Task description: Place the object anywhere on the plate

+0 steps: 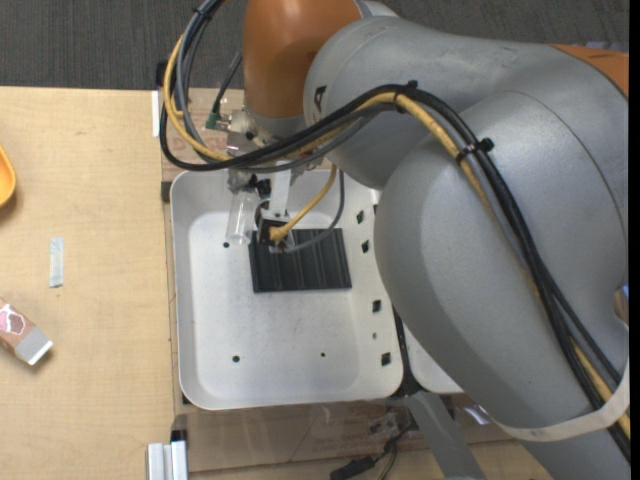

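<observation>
Camera view: black slab point(301, 262) beside pincer point(243, 236).

white bin point(270, 368) floor open across its lower half, gripper point(243, 233) at upper middle, grey arm point(480, 198) overhanging right side

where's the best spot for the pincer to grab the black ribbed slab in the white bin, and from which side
The black ribbed slab lies flat on the floor of the white bin, looks thin and sits clear of the walls. So come straight down from above and grip, probably, across its shorter span, near edge to far edge, at mid-length.
</observation>
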Tool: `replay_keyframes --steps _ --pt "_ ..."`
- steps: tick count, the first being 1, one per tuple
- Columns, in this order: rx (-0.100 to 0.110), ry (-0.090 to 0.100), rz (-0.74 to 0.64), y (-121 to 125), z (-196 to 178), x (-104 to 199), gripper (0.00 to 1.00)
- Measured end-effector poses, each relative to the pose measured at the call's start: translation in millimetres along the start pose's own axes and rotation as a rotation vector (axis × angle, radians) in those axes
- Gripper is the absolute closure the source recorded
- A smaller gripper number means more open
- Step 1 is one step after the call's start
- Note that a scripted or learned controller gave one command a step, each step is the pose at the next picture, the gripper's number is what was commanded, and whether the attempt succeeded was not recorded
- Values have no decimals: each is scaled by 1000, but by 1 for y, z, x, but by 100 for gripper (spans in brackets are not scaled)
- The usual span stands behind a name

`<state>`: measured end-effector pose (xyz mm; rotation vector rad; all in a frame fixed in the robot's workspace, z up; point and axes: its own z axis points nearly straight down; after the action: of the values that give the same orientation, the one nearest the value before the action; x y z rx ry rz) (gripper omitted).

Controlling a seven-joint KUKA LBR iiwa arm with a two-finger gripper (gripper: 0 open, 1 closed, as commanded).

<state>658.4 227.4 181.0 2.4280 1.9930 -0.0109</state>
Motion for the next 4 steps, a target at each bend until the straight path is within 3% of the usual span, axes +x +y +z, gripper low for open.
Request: replay_keyframes --steps 1,2,3,4 --pt "-4 2 -361 1 -62 0 100" --pt "-6 1 -664 3 -98 -9 100" --pt "-4 2 -678 3 90 -10 100" --pt "-12 0 -1246 21 87 -89 100"
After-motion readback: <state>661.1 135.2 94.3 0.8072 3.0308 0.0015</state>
